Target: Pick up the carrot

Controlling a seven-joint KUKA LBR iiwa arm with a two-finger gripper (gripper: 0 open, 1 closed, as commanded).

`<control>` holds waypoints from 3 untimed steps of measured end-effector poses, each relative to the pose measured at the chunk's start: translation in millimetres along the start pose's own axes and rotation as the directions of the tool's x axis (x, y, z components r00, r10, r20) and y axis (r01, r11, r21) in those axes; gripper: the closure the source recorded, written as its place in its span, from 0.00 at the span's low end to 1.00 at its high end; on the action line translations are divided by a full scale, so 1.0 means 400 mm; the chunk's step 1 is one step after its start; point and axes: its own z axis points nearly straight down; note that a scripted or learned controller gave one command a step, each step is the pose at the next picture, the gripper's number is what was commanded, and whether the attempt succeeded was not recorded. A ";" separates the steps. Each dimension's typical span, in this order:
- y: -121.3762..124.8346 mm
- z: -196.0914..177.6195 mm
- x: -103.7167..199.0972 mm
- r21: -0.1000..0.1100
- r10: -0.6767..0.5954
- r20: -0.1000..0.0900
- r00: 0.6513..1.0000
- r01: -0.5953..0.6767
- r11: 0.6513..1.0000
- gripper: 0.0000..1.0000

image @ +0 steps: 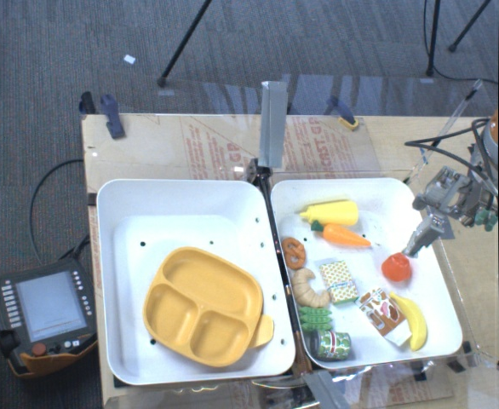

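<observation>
Nearest the camera, in the right bin (450,307), a green can (330,344) lies at the front edge, with a green pod (315,318) just behind it. To their right sit a juice carton (383,314) and a banana (413,320), side by side against the front right corner. Farther back are a croissant (310,290), a small patterned box (339,281) and a pretzel (294,251) near the dividing wall. A tomato (396,267) rests toward the right wall. The pincer (426,234) hangs just above and behind the tomato, close to the right rim; whether its tips are apart or together I cannot tell. The carrot (344,235) lies loose in the middle of the bin's back half, orange tip pointing right, well apart from the pincer. Just behind it lies a corn cob (329,212). In the left bin (117,228) a yellow divided plate (204,306) sits toward the front right. Both bins stand on the surface (181,143).
</observation>
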 end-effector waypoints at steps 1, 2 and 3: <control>0.112 0.585 -0.113 -0.003 -0.110 0.008 0.994 0.110 0.994 0.00; 0.240 0.582 -0.108 -0.008 0.375 0.008 0.927 -0.375 0.927 0.00; 0.245 0.583 -0.135 -0.008 0.639 0.002 0.769 -0.639 0.769 0.00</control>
